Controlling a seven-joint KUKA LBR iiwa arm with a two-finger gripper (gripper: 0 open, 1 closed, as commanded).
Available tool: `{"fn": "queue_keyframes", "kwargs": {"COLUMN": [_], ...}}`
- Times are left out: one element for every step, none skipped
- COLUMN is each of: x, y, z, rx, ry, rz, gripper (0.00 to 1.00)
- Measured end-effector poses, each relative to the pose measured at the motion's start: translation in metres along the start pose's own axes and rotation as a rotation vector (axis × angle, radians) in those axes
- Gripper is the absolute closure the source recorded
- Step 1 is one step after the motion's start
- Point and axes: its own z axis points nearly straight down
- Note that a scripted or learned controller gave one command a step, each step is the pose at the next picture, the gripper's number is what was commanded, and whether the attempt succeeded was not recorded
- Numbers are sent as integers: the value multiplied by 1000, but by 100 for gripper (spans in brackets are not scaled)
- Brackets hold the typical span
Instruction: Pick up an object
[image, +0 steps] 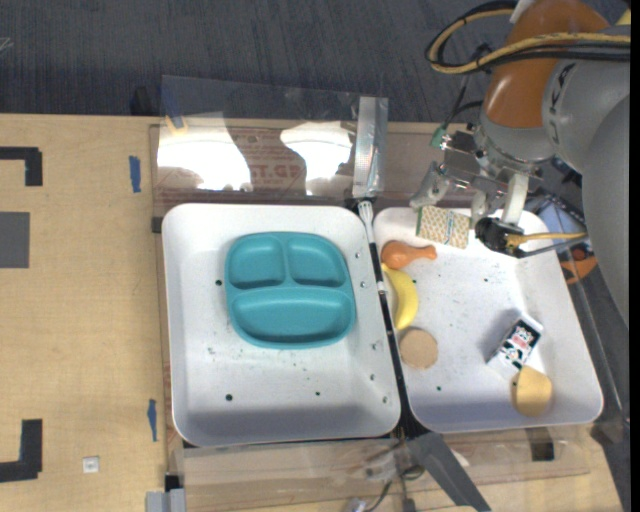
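Overhead, we see the gripper (470, 200) at the right bin's (560, 330) far edge, above a small patterned packet (443, 226); whether its fingers pinch that packet we cannot tell; nearby lie a carrot (408, 253), banana (403, 297), brown disc (419, 348), small carton (515, 341) and pear (532, 389); a teal divided plate (290, 289) sits in the left bin (190, 330).
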Motion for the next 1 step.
{"fn": "queue_keyframes", "kwargs": {"x": [-21], "y": [-50], "z": [30], "rx": [8], "ry": [-2], "rz": [-157], "gripper": [100]}}
